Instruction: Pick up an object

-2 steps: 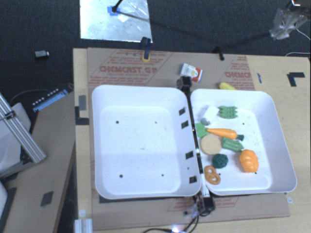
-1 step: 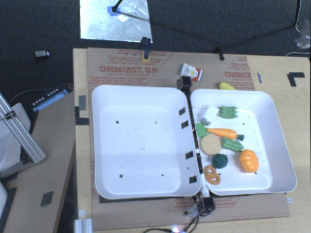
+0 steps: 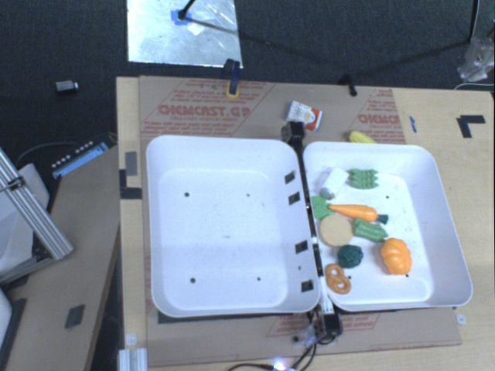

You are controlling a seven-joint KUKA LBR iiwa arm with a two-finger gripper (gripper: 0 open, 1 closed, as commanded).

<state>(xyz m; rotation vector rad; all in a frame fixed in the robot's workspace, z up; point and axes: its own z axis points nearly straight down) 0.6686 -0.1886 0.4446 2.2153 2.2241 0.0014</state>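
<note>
- Progress: judged from how things lie, the pick has not begun. Every candidate object rests on a bin floor and none is raised. Approach, closure and lift all remain.
- Pincer: whether it is apart or together cannot be told from this view.
- Nearest item: a small brown pretzel-shaped toy (image 3: 338, 278), looped and thin, in the near left corner of the right-hand shallow white plastic bin (image 3: 448, 230), close to the divider.
- Beside it: an orange, lobed, pumpkin-like toy (image 3: 395, 256), rounded and glossy, and a dark green knobbly broccoli-like piece (image 3: 349, 256).
- Mid-bin: a flat tan round disc (image 3: 336, 231), smooth-faced, just beside a green elongated ridged vegetable toy (image 3: 370, 230).
- Behind these: a tapered orange carrot toy (image 3: 352, 211) lying crosswise, its thick end near a green leafy piece (image 3: 320, 205).
- Far part of the bin: a pale white blocky piece (image 3: 334, 180) and a green bumpy pod-like toy (image 3: 362, 178), just beside each other.
- The items are crowded, so a clean grip likely favours the pumpkin-like toy at the cluster's edge.
- The left-hand shallow white plastic bin (image 3: 224, 230) has a smooth matte floor with small dark marks.
- Beyond the bins: a small yellow object (image 3: 360, 137) on the brown cardboard sheet (image 3: 201, 107).
</note>
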